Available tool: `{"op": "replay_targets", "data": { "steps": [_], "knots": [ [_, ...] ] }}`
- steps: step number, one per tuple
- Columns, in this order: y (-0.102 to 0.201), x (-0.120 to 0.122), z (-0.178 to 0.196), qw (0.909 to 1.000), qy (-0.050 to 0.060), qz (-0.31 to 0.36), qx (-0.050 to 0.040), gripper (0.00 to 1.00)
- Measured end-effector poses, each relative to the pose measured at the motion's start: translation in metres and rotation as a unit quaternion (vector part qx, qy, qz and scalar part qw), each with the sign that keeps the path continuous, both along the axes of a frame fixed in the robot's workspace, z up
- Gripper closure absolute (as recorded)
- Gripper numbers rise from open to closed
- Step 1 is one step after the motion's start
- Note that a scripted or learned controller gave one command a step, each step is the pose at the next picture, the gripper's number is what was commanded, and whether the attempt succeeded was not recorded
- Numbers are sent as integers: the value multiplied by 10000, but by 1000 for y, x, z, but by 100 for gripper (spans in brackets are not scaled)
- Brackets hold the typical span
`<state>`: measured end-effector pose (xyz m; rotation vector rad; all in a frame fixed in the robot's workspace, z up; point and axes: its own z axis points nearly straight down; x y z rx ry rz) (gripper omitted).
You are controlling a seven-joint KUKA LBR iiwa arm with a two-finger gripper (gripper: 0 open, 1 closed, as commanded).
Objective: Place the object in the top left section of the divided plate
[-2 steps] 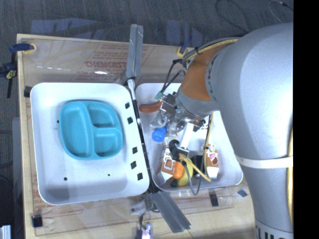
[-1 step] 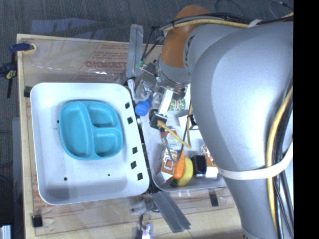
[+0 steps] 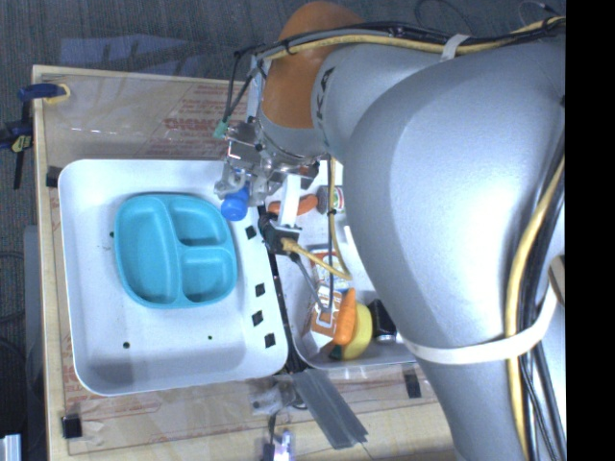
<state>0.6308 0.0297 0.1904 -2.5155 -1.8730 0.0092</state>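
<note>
Although much of the bench is covered by the grey arm, the gripper [image 3: 240,182] is seen poised near the inner edge of the left bin [image 3: 86,353], just beside the upper right corner of the blue divided plate [image 3: 176,250]. A small blue rounded object [image 3: 233,208] is seen directly below the fingertips, touching or nearly touching them; it appears to be pinched between the fingers, though the grip itself is blurred by the metal parts around it, and whether the fingers are closed on it cannot be told for certain. If held, it is judged to be carried low over the bin so that it can be set down on the plate without a drop.

From the fingers, the plate lies to the left and slightly below, flat on the bin floor, its three moulded sections open upward; it looks like smooth, matte plastic with rounded corners and raised dividers. The bin is glossy white with shallow sloped walls.

To the right of the fingers and further down, in the right bin [image 3: 317,353], an orange carrot-shaped toy [image 3: 345,320] and a yellow rounded piece [image 3: 360,334] are lodged together against the wall, partly under the arm.
</note>
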Motion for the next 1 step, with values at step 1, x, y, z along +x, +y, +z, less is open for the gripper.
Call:
{"op": "replay_targets", "data": {
  "steps": [1],
  "knots": [
    [0,0,0,10000,4,7,1,0]
  ]
}}
